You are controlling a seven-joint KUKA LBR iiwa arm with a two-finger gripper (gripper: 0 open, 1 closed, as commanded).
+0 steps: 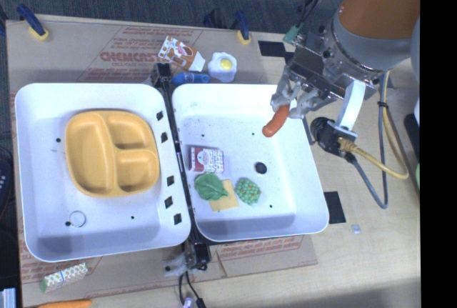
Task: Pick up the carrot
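Near the front of the right bin (pixel 303 217): lettuce leaf (pixel 211 186), cheese slice (pixel 224 199), peas (pixel 248 191), a small carton (pixel 206 159). In the left bin (pixel 28 156): a yellow divided plate (pixel 112 153). Farther back, above the right bin's far edge: carrot (pixel 275 122), hanging tilted, clamped in the jaws (pixel 287 105).

The counter (pixel 371 242) is pale wood, with a sheet of printed cardboard (pixel 128 49) spread over most of it. Two white bins sit side by side on the cardboard: the left bin (pixel 28 156) and the right bin (pixel 307 185). At the upper centre of the frame, behind the bins, lie a small printed carton (pixel 175 51), a blue piece (pixel 191 77) and a toy egg (pixel 223 66).
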